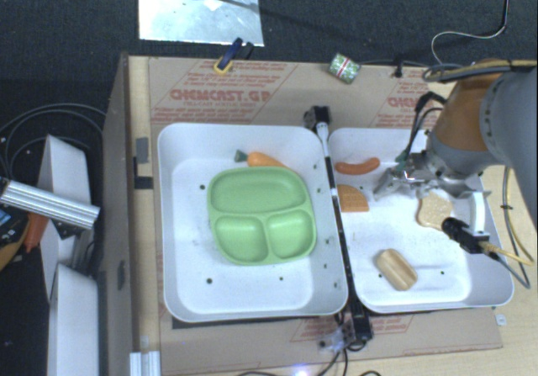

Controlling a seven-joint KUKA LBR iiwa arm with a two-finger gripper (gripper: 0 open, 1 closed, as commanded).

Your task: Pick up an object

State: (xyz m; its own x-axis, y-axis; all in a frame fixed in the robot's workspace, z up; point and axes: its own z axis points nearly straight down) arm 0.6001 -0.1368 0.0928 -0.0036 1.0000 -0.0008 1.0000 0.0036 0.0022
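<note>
Arm: grey, with an orange band above the wrist, reaching in from 3 o'clock over the right bin (496,286)
Gripper (402,182): low over the upper middle of the right bin; metal parts show, but whether they are spread or pressed together cannot be told, and nothing can be seen gripped
Sausage (357,167): reddish, lying across the right bin's 11 o'clock corner, just beside the gripper at its 10 o'clock
Orange wedge (353,198): against the right bin's left wall, at 9 o'clock from the bin's middle
Pale flat piece (435,211): bread-like, at 4 o'clock from the gripper, partly under the arm
Tan roll (395,269): near the right bin's front, at 6 o'clock, well apart from the gripper
Left bin (181,198): holds a green divided plate (261,214) in its middle
Carrot (262,160): orange, touching the plate's rim at 12 o'clock
</note>
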